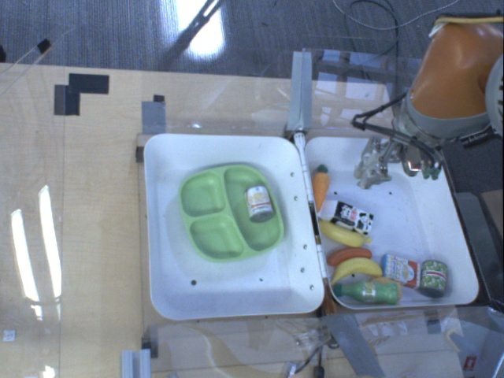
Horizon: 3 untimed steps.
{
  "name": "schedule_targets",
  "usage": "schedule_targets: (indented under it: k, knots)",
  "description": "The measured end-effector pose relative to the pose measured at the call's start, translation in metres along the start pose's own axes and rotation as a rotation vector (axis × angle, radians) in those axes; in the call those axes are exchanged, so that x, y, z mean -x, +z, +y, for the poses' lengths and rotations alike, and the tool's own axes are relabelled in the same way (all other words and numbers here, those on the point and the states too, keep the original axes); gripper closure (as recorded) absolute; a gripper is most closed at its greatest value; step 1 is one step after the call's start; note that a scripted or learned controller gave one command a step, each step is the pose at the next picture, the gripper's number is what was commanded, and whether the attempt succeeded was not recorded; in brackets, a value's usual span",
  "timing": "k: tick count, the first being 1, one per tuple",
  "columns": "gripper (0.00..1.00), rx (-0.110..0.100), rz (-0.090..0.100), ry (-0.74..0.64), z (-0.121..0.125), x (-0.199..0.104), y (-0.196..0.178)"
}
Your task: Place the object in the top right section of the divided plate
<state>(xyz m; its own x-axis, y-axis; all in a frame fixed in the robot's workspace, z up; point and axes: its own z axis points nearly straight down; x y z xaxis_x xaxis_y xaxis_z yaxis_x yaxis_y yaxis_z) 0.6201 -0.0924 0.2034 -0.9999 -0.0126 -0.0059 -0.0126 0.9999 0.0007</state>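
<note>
Both bins point(228, 298) are white. The divided plate point(230, 211) is pale green, and the can point(258, 203) on it has a cream label with a brown band. The carrot point(320, 186) is orange, the two bananas point(343, 233) yellow, the sausage point(348, 255) red, the bottle point(367, 291) green. The small carton point(352, 217) is black and white. The arm point(457, 69) carries an orange band.

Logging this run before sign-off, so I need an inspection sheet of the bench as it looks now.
Surface: wooden bench with two white bins; left bin, right bin.
Job's things: green divided plate in left bin; can lying in its right-hand section.
Clutter: right bin holds carrot, carton, bananas, bottle, packets.
End effector: above right bin, nothing between its fingers.
Cables: black cable on floor.
Surroundings: dark carpet.
</note>
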Motion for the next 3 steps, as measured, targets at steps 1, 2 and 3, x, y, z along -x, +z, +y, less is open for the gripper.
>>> schedule_targets:
  k: [1,2,3]
  knots:
    - [1.0,-0.001,0.002,0.061,-0.06,-0.078,0.029]
    - [1.0,-0.001,-0.003,-0.075,-0.1,-0.044,0.019]
    - [1.0,-0.002,-0.002,0.484,-0.113,-0.016,0.005]
